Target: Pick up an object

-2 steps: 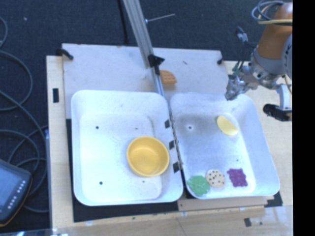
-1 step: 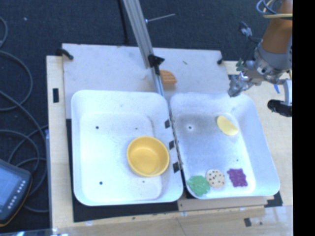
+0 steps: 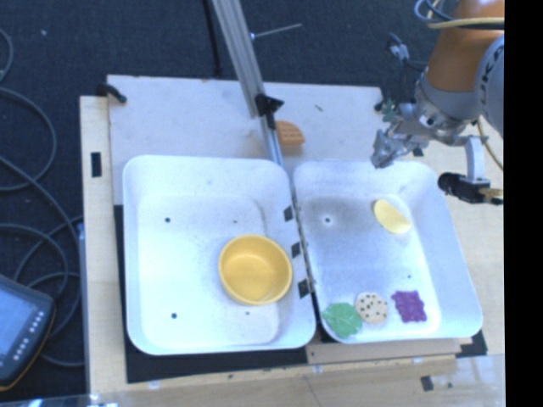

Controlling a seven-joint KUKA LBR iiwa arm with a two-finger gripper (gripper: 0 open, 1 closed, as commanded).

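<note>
Lying flat in the right bin, near its far wall, the yellow disc sits closest to the gripper, which hovers above the bin's far rim. Whether the claw is open or closed I cannot tell. The disc looks thin, light and stiff, likely slick; I judge its edges the only purchase, pinched across the narrow width. Along the near wall lie a green piece, a speckled cookie and a purple piece. In the left bin rests a yellow bowl.
</note>
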